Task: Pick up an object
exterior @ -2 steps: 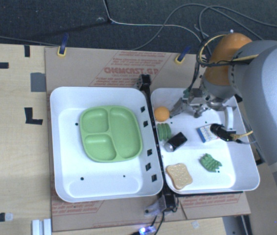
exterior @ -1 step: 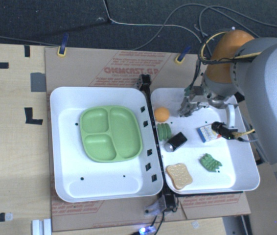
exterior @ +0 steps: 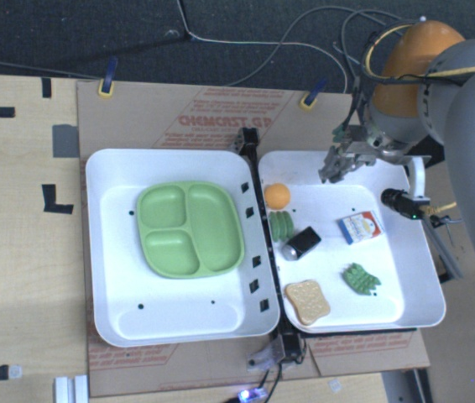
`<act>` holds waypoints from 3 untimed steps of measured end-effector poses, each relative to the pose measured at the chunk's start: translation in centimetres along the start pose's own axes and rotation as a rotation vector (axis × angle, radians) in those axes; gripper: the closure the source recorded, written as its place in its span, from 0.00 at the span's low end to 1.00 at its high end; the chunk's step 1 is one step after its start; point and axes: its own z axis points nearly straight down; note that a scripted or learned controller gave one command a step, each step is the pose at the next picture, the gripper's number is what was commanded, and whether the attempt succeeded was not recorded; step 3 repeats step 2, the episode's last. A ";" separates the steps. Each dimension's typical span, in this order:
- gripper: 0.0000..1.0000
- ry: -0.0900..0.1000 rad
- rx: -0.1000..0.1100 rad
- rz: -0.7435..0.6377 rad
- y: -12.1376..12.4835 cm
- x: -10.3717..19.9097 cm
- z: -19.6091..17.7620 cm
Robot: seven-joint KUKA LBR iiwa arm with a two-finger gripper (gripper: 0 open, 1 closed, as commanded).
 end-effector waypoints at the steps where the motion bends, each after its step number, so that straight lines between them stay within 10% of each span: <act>1: 1.00 0.000 -0.001 -0.001 0.6 1.0 -5.3; 3: 1.00 0.000 -0.001 0.000 0.7 1.0 -9.7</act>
